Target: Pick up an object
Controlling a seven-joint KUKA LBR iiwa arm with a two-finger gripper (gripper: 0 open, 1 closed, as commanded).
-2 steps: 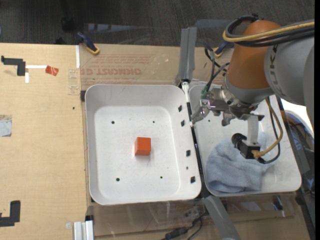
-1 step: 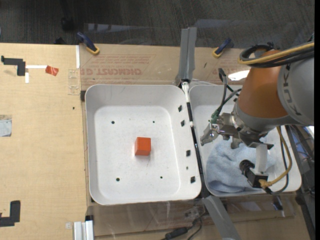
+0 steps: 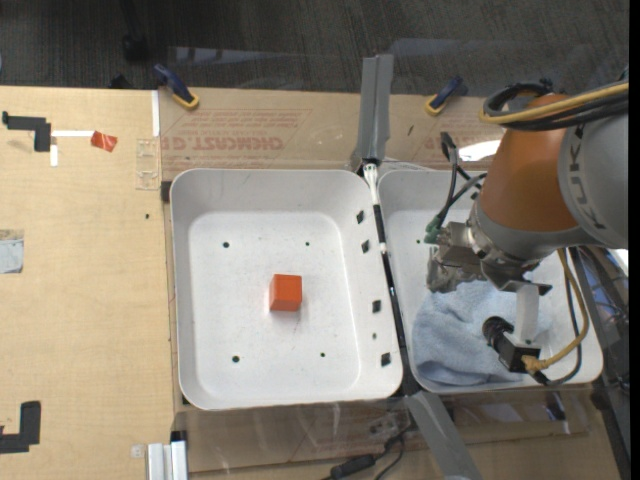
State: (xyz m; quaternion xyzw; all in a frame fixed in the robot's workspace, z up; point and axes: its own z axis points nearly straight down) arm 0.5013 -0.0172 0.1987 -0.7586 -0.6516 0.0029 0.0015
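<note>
Gripper (image 3: 452, 273) low over crumpled blue cloth (image 3: 455, 343), its length running bin-front-wise

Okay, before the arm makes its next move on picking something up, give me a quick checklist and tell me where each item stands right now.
1. Target in view: ok. An orange block lies near the middle of the left bin.
2. Second candidate: ok. A light blue cloth lies crumpled in the right bin.
3. Gripper position: ok. The gripper is low over the right bin, at the cloth's upper edge.
4. Finger state: cannot tell.
5. Anything held: cannot tell; the wrist blocks the view.
6. Path to the block: not ok. The divider between the bins stands in between.
</note>
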